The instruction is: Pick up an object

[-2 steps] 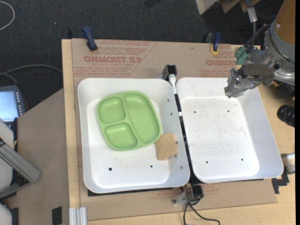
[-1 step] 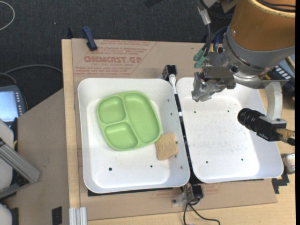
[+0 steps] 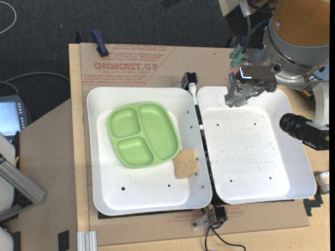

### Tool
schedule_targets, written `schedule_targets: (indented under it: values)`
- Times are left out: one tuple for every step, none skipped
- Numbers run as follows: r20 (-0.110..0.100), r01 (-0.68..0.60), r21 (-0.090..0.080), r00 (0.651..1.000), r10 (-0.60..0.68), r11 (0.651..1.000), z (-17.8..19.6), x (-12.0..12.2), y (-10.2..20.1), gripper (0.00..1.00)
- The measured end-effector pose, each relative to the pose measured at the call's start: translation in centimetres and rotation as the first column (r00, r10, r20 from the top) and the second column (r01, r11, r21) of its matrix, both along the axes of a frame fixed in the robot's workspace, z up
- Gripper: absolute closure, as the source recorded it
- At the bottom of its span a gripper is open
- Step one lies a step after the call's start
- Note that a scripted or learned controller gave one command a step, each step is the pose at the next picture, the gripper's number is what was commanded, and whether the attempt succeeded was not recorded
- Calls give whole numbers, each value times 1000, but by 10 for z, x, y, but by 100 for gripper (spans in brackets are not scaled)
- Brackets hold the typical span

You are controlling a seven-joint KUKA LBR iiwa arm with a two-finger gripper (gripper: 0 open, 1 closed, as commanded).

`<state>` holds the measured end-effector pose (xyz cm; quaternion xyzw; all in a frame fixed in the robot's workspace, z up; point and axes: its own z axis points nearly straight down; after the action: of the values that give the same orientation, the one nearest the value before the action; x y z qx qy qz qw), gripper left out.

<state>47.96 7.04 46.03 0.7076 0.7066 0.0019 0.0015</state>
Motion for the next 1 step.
schedule_targets:
  values:
    - [-21, 2, -3, 1000, -2, 1000, -155, -2, -16, 100]
